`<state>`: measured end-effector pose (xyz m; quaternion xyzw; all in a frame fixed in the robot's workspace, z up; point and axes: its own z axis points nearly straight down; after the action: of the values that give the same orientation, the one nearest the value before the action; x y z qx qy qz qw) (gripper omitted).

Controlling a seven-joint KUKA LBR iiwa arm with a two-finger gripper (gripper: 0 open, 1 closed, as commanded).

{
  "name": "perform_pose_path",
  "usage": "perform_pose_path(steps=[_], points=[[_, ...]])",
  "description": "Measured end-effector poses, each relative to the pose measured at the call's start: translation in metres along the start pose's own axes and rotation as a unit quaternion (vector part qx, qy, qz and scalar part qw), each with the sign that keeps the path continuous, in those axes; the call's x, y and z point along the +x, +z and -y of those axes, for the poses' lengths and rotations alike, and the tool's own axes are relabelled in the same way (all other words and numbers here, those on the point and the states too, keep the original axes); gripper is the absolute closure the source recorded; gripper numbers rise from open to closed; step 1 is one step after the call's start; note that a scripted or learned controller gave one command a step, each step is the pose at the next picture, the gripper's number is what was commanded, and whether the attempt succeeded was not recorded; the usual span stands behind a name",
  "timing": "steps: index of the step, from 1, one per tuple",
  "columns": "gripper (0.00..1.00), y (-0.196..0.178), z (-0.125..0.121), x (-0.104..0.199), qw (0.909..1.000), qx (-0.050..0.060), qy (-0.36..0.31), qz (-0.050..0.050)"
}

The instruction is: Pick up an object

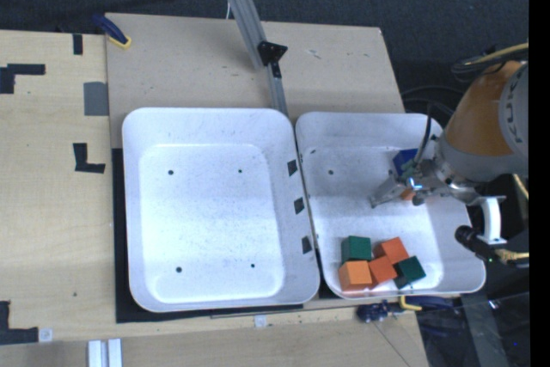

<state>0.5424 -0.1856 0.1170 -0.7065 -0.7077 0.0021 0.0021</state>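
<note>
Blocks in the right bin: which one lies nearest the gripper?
The green block at the cluster's upper left lies nearest the gripper. The orange blocks and the other green one sit lower, toward the right bin's bottom edge.

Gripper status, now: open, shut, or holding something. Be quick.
Gripper: cannot be told. It sits low in the right bin, apart from the cluster of green and orange blocks near the front wall.

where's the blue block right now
In the camera view, the blue block lies in the right bin, toward its upper right, just beside the pincer and well above the green and orange blocks.
</note>
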Motion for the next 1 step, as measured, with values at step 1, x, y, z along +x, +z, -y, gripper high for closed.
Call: perform_pose_path(steps=[1], points=[[0.0,0.0268,0.0006,0.0006,1.0,-0.001,0.0,0.0]])
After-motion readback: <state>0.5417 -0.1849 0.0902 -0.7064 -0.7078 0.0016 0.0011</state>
